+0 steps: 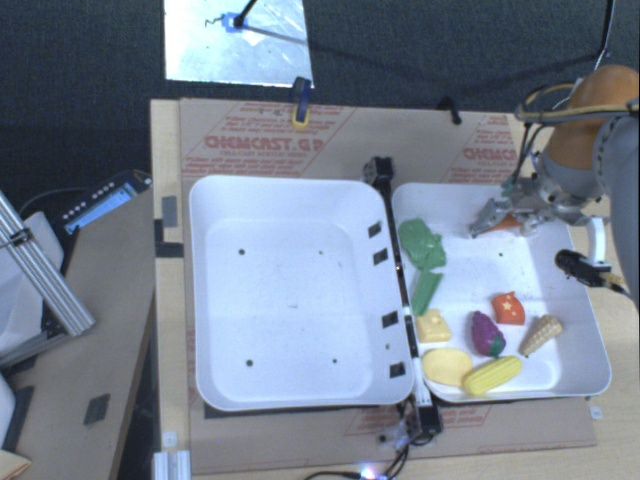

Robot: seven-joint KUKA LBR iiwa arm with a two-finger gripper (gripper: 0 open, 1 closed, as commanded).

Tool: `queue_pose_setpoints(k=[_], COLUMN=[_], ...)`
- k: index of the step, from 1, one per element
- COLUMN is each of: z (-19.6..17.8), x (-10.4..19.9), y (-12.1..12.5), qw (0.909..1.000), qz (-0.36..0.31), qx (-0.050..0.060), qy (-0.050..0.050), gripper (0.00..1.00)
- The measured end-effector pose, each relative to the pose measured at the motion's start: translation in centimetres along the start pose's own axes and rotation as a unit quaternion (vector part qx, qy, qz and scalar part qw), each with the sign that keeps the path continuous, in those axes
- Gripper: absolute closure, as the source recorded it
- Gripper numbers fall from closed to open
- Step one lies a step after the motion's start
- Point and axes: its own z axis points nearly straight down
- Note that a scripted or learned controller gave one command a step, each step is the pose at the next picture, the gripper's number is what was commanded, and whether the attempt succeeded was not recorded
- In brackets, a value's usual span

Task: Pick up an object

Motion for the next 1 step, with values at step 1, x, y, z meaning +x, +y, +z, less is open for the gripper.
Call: queue_pose_setpoints(k=[1], z=[-4.58], x=[0.00], y=[0.26], qw=[0.9999], qz=[0.000], qx=[-0.010], qy=[-0.003], gripper=[0.00])
